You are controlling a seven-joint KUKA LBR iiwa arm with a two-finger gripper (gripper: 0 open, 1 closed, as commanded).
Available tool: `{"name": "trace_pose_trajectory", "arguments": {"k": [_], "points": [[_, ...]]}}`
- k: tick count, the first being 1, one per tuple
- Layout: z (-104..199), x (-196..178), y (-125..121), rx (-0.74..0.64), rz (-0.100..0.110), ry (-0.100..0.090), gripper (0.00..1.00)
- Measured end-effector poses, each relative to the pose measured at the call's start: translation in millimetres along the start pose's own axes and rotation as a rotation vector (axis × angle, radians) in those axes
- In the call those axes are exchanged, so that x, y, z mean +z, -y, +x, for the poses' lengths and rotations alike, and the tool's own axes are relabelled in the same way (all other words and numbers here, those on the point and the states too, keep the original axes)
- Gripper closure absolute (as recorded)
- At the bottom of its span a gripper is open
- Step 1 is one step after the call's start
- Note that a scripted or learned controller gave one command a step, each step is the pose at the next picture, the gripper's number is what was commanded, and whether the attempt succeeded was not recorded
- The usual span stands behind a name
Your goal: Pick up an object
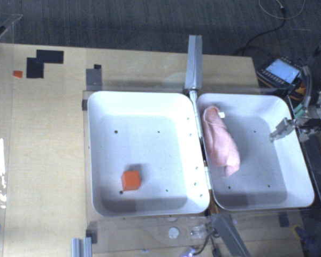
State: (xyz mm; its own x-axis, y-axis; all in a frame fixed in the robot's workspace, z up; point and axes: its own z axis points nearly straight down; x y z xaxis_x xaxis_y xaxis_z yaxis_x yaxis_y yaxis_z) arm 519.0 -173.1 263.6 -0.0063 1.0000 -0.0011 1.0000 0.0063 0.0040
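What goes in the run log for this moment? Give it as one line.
gripper: over right bin's right edge, nothing seen held | pink cloth: right bin, left side | orange block: left bin, lower left

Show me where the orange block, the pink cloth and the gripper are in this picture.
orange block (131,180): camera view, on its top face, left bin.
pink cloth (221,141): camera view, on its middle, right bin.
gripper (280,130): camera view, at its fingertips, right bin's right edge.

My bench (43,143) is pale wood with black patches (43,62) at its far left. Beyond it lies dark grey carpet (123,15), crossed by a thin looping cable (281,7).
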Motion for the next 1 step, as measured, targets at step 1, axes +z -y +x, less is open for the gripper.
{"name": "trace_pose_trajectory", "arguments": {"k": [1], "points": [[38.7, 100.1, -11.6, -0.172, 0.0, -0.001, 0.0]]}}
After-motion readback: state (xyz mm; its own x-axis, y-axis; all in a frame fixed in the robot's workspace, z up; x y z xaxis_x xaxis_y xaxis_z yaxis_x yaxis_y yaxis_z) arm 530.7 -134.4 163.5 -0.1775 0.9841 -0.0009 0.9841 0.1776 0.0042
